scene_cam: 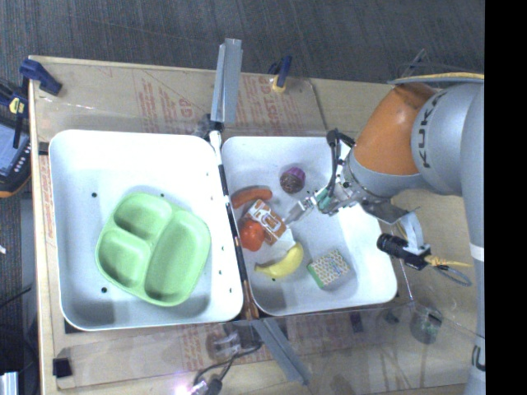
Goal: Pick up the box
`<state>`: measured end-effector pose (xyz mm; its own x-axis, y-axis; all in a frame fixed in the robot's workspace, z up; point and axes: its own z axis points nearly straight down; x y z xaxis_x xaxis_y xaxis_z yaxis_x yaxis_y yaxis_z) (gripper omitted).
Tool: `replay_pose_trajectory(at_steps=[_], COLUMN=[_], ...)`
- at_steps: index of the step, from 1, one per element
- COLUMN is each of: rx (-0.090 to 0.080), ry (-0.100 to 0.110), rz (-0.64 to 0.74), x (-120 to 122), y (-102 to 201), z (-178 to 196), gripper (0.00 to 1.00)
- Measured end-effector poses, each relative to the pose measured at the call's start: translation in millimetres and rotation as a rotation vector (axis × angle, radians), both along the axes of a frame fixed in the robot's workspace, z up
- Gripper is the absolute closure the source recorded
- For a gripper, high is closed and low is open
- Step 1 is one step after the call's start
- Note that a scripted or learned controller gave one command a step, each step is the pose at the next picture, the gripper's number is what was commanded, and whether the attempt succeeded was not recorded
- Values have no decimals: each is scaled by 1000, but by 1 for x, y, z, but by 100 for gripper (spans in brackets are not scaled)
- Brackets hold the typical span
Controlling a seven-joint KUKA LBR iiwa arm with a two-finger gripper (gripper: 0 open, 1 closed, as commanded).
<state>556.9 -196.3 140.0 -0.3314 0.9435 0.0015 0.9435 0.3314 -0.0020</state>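
From the camera view above, the wooden surface (123,97) carries two shallow white bins side by side. The left bin (74,163) holds a green divided plate (154,248), lying toward its 6 o'clock half. The right bin (375,274) holds a cluster of small things. The box (265,220), a small orange and white carton, lies tilted at about 9 o'clock in that bin, near the dividing wall. A red sausage-shaped piece (250,195) lies just at the box's 11 o'clock, and a red tomato-like piece (252,236) touches the box at its 7 o'clock. A yellow banana (282,263) curves at the box's 5 o'clock, just beside it. A green patterned sponge (330,268) sits at the banana's 3 o'clock, apart from the box. A dark purple round fruit (292,178) rests toward the bin's 12 o'clock.

The grey arm with its orange band (399,134) reaches in from 3 o'clock, and the gripper (298,210) hangs low over the middle of the right bin, its tip pointing toward 9 o'clock at the box's right edge. It looks to be right against the box or just beside it; whether the gripper is spread or pressed together, I cannot tell from here
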Motion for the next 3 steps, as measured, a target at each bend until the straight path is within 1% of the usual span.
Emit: replay_pose_trajectory(at_steps=[1, 2, 3], rx=[0, -3, 0], ry=[-1, -3, 1], rz=[78, -85, -59], x=[-51, -44, -78], y=[-14, -15, -13], z=[-40, -48, -46], gripper=[0, 0, 0])
